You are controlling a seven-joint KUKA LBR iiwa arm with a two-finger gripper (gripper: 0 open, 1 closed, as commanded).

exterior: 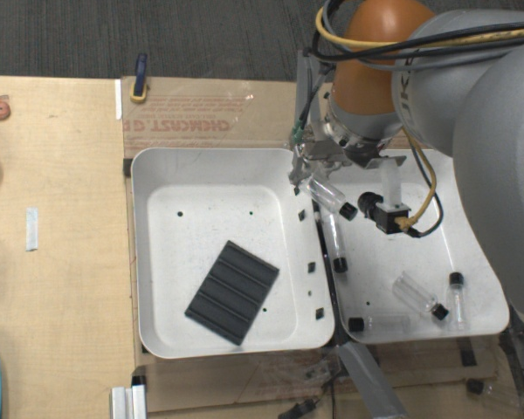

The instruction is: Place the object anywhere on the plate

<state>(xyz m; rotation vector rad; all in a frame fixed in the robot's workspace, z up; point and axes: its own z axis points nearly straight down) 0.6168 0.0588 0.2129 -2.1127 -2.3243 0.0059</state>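
A dark ridged rectangular plate (233, 291) lies tilted on the floor of the left bin (157, 234), toward its front. My gripper (313, 182) hangs over the divider between the two bins, at the back left of the right bin (472, 260). A clear vial with a black cap (334, 201) sits right at the gripper's tip; whether it is held is hidden by the wrist. A second clear vial (332, 238) lies along the divider just below it, its black cap toward the front.
Two more clear vials with black caps (417, 295) (456, 293) lie at the front right of the right bin. A black connector on a yellow cable (386, 215) dangles from the wrist. The arm's bulk covers the right bin's back right.
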